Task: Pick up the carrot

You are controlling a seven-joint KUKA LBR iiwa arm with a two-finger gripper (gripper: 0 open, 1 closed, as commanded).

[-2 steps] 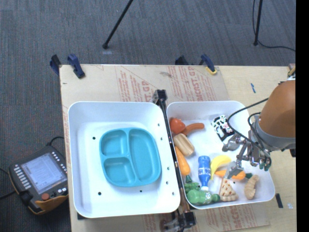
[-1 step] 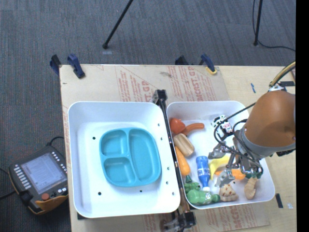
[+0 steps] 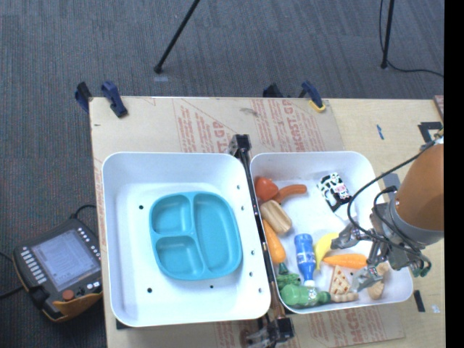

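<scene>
On my far left a teach pendant point(image 3: 56, 267) sits on the floor beside the table point(image 3: 181, 125). The left bin point(image 3: 119, 194) holds a blue divided plate point(image 3: 194, 235). In the right bin point(image 3: 355, 162) I see a hot dog point(image 3: 275, 217), a blue bottle point(image 3: 304, 256) and a banana point(image 3: 324, 246). The carrot point(image 3: 346, 261) lies just right of these, between the spread fingers point(image 3: 346, 236) of the gripper point(image 3: 360, 256), which are not clamped on it.

carrot point(image 3: 348, 261) | orange, tapered | lying roughly level | right bin, near front right
</scene>
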